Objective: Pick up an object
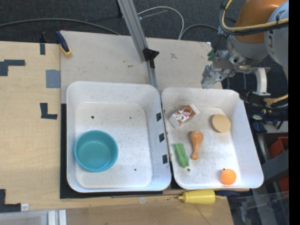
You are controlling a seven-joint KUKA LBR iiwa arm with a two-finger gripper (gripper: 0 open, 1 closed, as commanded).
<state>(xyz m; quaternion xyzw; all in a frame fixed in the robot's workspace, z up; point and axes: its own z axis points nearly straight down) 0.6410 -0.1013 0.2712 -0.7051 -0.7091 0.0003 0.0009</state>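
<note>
White bins sat side by side. Left bin (79, 97) held a teal bowl (96, 150). Right bin (236, 109) held a packet (183, 115), tan disc (221, 123), drumstick (196, 143), green piece (181, 154) and orange ball (228, 176), all apart. Gripper (212, 76) hung just above the right bin's far rim, nothing visibly in it; couldn't tell how it was set. Yellow bottle (200, 197) lay on the bench in front.

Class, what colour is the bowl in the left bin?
Teal blue bowl, seen in the camera view.

Overhead cam (slanted) over bins (161, 97)
</note>
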